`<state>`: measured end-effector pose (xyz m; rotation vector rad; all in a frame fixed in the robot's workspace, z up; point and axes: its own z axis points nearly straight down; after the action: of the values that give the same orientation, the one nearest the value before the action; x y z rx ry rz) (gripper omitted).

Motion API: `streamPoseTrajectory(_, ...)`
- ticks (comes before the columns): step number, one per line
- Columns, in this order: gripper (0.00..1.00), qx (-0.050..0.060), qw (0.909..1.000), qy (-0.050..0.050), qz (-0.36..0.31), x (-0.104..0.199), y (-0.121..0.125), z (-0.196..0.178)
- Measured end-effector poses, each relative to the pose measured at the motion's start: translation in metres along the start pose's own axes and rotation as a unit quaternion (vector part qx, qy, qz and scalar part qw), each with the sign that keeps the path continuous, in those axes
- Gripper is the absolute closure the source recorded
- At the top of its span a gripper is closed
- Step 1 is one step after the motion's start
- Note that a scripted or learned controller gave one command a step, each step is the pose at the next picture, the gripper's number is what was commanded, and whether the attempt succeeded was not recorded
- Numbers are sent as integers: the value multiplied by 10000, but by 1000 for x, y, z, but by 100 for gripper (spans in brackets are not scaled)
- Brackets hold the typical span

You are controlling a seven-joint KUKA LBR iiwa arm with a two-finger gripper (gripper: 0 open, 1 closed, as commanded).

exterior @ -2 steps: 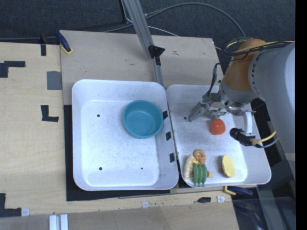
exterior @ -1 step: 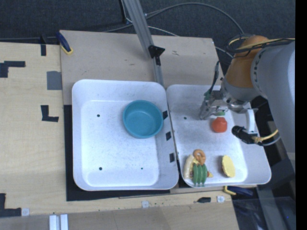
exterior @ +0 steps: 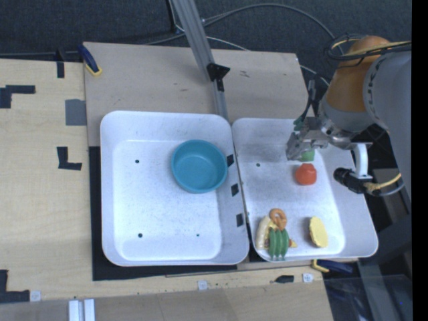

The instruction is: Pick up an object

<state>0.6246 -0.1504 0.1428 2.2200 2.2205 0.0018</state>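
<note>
White speckled plastic makes up both shallow bins on the pale wooden surface. Left bin holds a single blue bowl, upright, sitting toward the bin's upper right part, near the shared divide. Right bin holds the loose items: a red round object near the middle right; a small green object just above it, partly covered by the gripper; a yellow oval piece near the lower right corner; and at the lower edge a cluster of an orange-brown ring-shaped piece, a green piece and a yellowish piece, touching one another. Gripper sits low over the upper right of the right bin, directly beside the green object and just above the red one; whether it is open or closed cannot be told, and no item is visibly gripped. Grey arm with its orange band enters from the right and overhangs that bin's right rim. A slanted metal pole crosses the view from the top down to the gap between the bins, well apart from the items. Cables run across the dark floor behind the surface.
</note>
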Motion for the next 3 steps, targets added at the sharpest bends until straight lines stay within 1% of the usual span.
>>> streamPoseTrajectory(1, 100, -2, 10000, -1, 1, -4, -4, -44)
streamPoseTrajectory(2, 100, -5, 10000, -1, -1, -4, -4, -86)
streamPoseTrajectory(3, 100, 17, 10000, 5, -11, 38, -27, -81)
